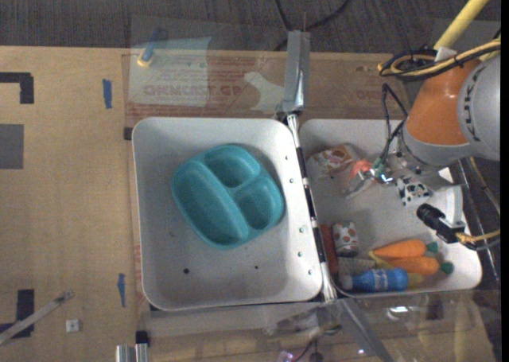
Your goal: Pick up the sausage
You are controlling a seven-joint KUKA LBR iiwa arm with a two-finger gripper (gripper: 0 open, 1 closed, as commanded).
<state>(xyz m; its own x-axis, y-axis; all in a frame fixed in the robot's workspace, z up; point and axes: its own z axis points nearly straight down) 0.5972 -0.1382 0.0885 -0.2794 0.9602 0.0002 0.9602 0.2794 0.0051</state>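
Grey gripper [367, 180], whose state you cannot tell, should descend straight on the sausage [327, 242] at seven o'clock.

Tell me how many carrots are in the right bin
2. One carrot lies near the right bin's front edge; the other carrot sits just in front of it, touching it. Others may be hidden under the arm.

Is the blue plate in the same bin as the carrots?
No, the blue plate lies in the left bin; the carrots lie in the right bin.
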